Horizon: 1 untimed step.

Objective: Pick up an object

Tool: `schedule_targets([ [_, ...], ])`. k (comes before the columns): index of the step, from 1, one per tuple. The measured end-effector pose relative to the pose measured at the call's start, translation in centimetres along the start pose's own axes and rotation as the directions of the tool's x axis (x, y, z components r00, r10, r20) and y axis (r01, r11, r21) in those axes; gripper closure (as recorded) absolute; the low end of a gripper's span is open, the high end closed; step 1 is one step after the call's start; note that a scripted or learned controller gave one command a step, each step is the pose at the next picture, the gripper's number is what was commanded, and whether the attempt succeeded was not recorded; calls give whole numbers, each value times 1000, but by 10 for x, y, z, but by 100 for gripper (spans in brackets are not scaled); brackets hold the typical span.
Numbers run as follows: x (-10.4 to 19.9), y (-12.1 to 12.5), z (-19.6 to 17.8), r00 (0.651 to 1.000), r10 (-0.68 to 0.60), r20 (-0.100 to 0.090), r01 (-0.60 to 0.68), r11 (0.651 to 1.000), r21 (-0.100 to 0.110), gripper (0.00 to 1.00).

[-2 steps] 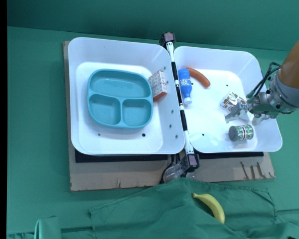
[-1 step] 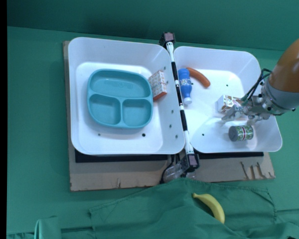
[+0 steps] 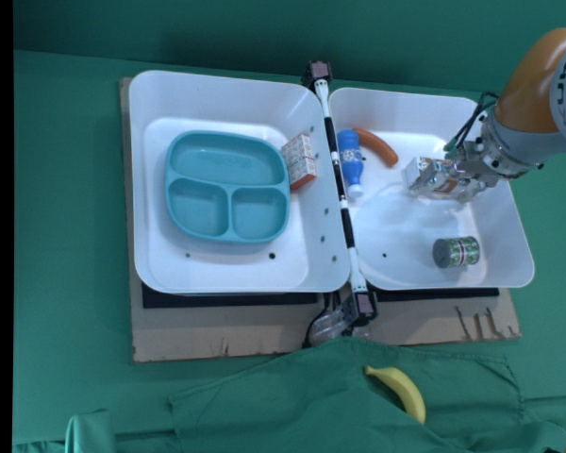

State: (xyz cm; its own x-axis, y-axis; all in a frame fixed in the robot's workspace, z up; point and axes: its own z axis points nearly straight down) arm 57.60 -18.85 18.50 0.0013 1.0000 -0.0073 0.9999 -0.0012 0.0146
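While the arm (image 3: 538,83) reaches in from frame right, the gripper (image 3: 439,177) hangs over the right bin (image 3: 509,253). Fingers' state: cannot tell. Can (image 3: 456,251) lies lower right of it, apart.

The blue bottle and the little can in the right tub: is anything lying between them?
No. In the camera view, bare white tub floor runs from the bottle to the can. The sausage lies off that line.
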Motion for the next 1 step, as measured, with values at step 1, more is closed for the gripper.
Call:
schedule_targets([
  [1, 0, -1, -1, 1000, 2, 0, -2, 1000, -2, 0],
])
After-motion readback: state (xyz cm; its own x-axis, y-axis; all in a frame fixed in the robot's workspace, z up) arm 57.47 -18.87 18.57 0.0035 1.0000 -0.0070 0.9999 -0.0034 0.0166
